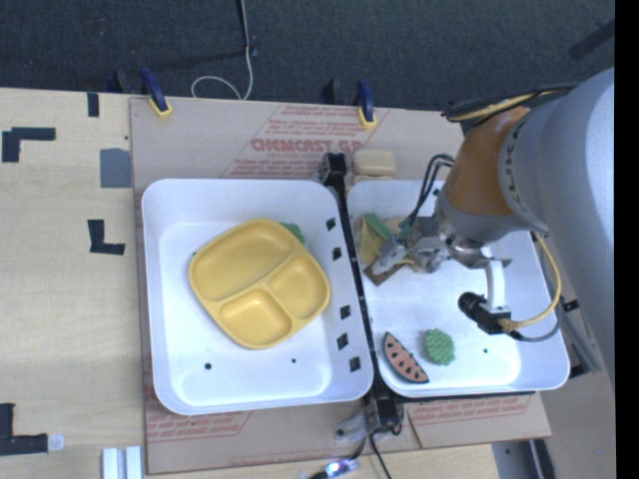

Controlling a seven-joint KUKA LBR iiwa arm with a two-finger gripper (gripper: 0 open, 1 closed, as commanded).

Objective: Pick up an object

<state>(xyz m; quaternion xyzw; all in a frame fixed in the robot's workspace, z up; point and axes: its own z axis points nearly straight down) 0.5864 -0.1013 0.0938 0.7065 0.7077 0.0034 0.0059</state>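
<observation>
My gripper (397, 254) is low in the right bin (519, 367), at its upper left part by the divider. It sits over a small cluster there: a yellow-green piece (375, 228) and a brownish piece (382, 265) right at the gripper's tip. Whether either piece is gripped cannot be made out. A watermelon slice toy (403, 357) and a green bumpy object (438, 345) lie at the front of the right bin, apart from the gripper. The left bin (170, 367) holds a yellow divided plate (260, 282) with a green item (292, 232) peeking out behind it.
A beige block (374, 163) lies on the cardboard behind the bins. The black divider (344, 267) runs between the bins just left of the gripper. The arm's grey body and orange band (489, 168) hang over the right bin's back right. A cable (534, 317) loops near the wrist.
</observation>
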